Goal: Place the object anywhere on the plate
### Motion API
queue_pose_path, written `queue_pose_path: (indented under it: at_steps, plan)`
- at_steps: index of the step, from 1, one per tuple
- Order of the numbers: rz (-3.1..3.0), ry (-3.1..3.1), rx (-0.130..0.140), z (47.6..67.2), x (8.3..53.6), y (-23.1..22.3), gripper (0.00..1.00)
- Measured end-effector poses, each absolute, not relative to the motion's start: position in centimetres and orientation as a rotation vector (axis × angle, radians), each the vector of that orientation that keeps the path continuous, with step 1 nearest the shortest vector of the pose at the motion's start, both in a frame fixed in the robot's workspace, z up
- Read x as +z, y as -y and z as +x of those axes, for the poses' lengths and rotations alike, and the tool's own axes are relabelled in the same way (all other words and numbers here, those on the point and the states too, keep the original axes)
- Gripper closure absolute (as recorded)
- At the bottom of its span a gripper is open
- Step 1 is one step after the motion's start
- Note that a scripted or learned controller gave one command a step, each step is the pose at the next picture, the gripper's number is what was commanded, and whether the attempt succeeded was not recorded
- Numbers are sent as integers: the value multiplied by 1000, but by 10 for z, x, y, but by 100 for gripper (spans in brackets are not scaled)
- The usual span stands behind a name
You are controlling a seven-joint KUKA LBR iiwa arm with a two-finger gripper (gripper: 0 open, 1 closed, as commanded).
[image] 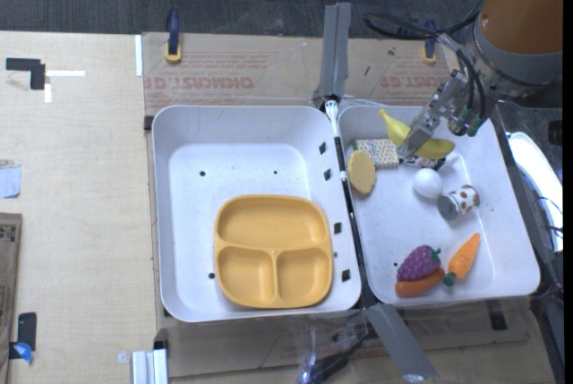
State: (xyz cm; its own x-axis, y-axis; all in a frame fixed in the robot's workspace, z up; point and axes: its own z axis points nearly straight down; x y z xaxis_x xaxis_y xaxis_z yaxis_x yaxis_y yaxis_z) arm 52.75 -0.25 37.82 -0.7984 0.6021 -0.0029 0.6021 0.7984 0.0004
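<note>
Trouble is most likely in the crowded upper part of the right bin [510, 194], where your gripper [417, 146] hangs low over the banana [421, 139]. You cannot tell whether it grips anything; its tips blur into the fruit. Beside it lie a checkered block [380, 152], a tan slice [362, 172] and a white egg [428, 183], so a close could catch a neighbour or nudge the banana away. Your yellow plate [273, 250] waits at lower centre in the left bin [179, 194], across the divider.
</note>
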Motion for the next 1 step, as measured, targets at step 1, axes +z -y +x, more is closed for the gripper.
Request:
queue_pose_path:
  at_steps: [1]
  plan:
    - [642, -3076, -1, 478, 316, -53, 100]
